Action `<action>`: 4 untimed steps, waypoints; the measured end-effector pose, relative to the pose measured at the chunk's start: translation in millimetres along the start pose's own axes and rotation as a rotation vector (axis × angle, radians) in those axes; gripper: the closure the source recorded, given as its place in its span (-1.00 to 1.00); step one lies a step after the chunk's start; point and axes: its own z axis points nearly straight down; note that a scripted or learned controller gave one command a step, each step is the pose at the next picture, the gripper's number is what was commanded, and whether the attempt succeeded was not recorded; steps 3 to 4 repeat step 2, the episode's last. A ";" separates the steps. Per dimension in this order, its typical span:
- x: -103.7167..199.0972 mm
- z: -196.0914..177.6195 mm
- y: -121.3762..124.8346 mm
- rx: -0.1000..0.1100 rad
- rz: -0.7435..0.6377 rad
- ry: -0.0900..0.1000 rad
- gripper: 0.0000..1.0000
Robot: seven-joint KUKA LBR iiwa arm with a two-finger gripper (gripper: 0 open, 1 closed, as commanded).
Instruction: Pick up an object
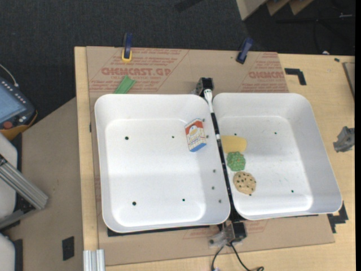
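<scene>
Covering the bench, a cardboard sheet with red lettering lies under two white bins, held at its far edge by two clamps; dark carpet surrounds the bench. The left bin holds a small carton near its right wall. The right bin holds three things along its left wall: a yellow piece, a green piece just beside it, and a cookie nearest the camera. Whether the gripper is released or clenched cannot be told.
</scene>
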 end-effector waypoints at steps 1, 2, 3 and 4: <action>0.0 -2.6 0.0 -0.001 0.000 0.000 1.00; 2.4 -1.3 -0.1 0.001 0.000 0.001 1.00; 2.4 -1.3 -0.1 0.001 0.000 0.001 1.00; 2.4 -1.3 -0.1 0.001 0.000 0.001 1.00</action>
